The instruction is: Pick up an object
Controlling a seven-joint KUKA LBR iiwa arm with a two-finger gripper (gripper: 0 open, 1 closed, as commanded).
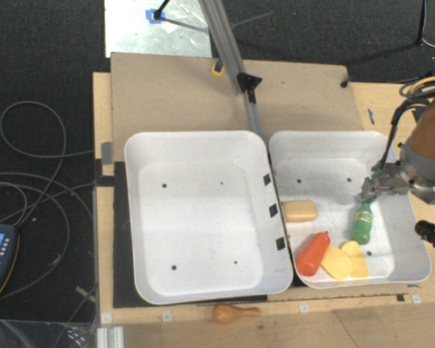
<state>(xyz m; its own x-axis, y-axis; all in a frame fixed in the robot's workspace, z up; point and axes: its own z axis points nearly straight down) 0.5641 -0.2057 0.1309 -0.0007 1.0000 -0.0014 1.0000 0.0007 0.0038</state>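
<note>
A wooden pear (pixel 235 312) lies outside the bins. The gripper (pixel 370 191) hovers over the green bottle (pixel 362 223); jaws' state unclear. Light, slick plastic; grasp its middle.

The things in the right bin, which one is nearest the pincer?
The green bottle. It lies right below the pincer, by the right bin wall. The red bottle, tan block and yellow pieces lie farther left or nearer the front.
</note>
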